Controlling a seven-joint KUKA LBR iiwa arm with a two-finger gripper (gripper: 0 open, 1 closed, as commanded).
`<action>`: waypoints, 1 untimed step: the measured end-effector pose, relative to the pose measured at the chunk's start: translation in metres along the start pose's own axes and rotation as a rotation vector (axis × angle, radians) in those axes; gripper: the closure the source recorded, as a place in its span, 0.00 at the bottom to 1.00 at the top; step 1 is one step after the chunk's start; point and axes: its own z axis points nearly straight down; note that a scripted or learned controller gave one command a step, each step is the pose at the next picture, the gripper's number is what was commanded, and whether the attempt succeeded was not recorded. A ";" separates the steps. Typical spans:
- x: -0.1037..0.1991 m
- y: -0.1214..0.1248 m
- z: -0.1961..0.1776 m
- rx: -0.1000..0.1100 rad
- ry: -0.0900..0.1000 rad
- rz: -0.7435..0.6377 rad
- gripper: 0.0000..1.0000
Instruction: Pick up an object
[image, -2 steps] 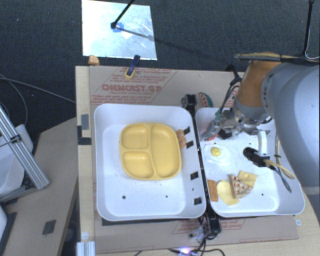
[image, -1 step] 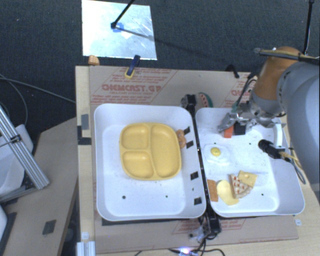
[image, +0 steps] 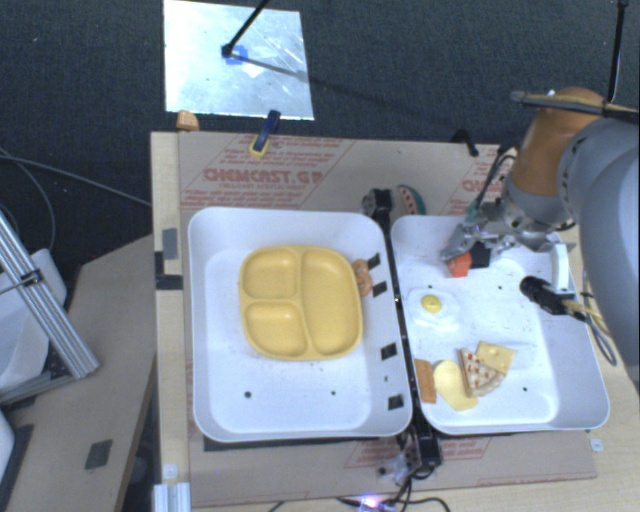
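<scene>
A cardboard-covered desk (image: 300, 170) is carrying two white bins side by side. The grey arm (image: 600, 180) is reaching in from the right of the view, its orange band sitting above the wrist, and its jaws are hanging low over the far left corner of the right bin (image: 560, 370). From this angle I cannot tell whether the jaws are standing wide or narrow.

The left bin (image: 200, 330) is holding a yellow divided plate (image: 300, 300), which is lying flat near the middle. A small brown piece (image: 361, 276) is resting against the plate's right edge.

In the right bin, a group of toy foods is sitting near the front left corner. A pale yellow piece (image: 453, 385) is touching a pizza slice (image: 481, 373), with a cheese wedge (image: 496, 354) just behind that slice and a tan slab (image: 424, 379) leaning by the bin wall. A fried egg (image: 432, 304) is lying apart from them, nearer the middle of the left wall.

A small orange piece (image: 459, 266) is lying on the bin floor directly under the tips of the jaws, beyond the egg. Whether it is touching them is unclear.
</scene>
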 end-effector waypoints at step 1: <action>0.067 -0.013 -0.106 -0.011 0.004 -0.005 1.00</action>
